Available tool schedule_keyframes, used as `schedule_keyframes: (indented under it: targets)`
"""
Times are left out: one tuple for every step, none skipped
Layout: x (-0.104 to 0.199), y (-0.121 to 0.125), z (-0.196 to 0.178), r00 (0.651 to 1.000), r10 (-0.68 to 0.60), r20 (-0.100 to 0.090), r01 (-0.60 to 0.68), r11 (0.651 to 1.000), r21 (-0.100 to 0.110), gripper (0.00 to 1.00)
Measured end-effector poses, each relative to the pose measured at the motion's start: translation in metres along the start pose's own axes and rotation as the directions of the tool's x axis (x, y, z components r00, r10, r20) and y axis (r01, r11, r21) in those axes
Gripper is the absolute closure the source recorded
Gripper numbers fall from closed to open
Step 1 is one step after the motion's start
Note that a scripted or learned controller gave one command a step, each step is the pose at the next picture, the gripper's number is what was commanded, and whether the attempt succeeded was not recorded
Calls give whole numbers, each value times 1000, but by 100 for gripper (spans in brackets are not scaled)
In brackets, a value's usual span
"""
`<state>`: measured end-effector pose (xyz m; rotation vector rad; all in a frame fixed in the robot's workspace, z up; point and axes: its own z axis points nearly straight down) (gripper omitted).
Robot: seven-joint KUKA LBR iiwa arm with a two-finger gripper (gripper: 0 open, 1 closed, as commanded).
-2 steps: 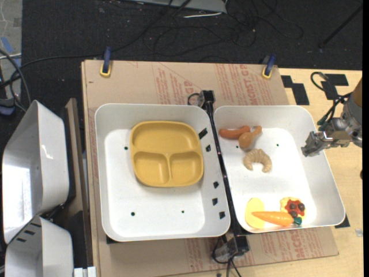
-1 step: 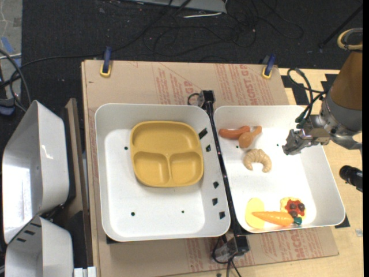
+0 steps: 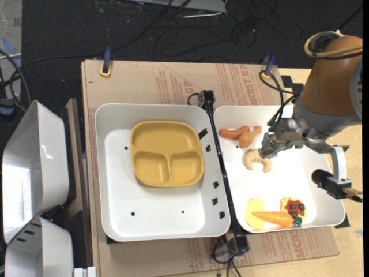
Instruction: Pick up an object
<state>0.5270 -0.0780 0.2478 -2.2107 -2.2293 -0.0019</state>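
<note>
Step in hand, by judgement: descent onto a target in the right-hand white bin (image 3: 323, 180), grasp not yet made. Jaws (image 3: 270, 149) right of frame centre, poised just above the pale tan curled croissant-shaped toy (image 3: 257, 160), beside the orange sausage-shaped toy (image 3: 235, 133). Spread of jaws: cannot tell; nothing visibly pinched. Next move calls for centring over the croissant, lowering, then closing. Yellow compartmented plastic plate (image 3: 167, 153) in left bin, untouched.
</note>
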Motion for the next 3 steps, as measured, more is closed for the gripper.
schedule_keyframes:
  targets:
    - [50,7,-5,1000,0,1,0,1000,-1,100]
    - [109,16,-5,1000,-1,1,1,1000,-2,100]
    - [162,25,-1,1000,0,1,0,1000,-1,100]
